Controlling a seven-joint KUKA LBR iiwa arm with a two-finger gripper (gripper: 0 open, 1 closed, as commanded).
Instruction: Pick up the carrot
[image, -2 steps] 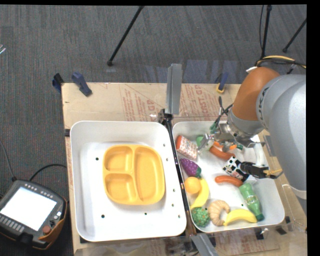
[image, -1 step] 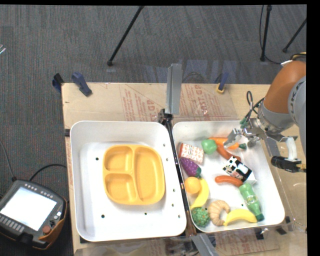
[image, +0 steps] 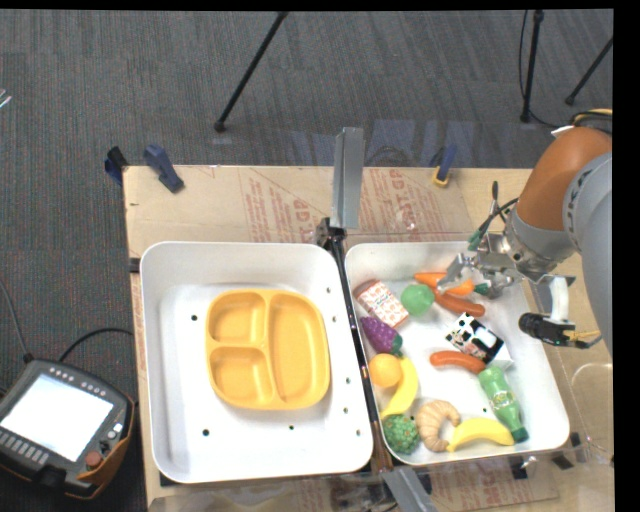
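Note:
The carrot (image: 434, 279) is orange with a green top and lies near the back of the right bin (image: 548, 385), its tip pointing left. My gripper (image: 474, 274) hangs right over the carrot's leafy end, coming in from the right. The fingers look open, one on each side of the carrot's right part, and nothing is lifted between them. The gripper hides the carrot's right half.
Close by lie a red-orange sausage (image: 460, 304), a green ball (image: 418, 298), a pink carton (image: 380, 300) and a cow-print box (image: 475, 338). Further forward are an eggplant (image: 380, 335), bananas, broccoli (image: 401, 433), a croissant (image: 438, 422) and a green bottle (image: 500, 398). The left bin holds a yellow divided plate (image: 268, 348).

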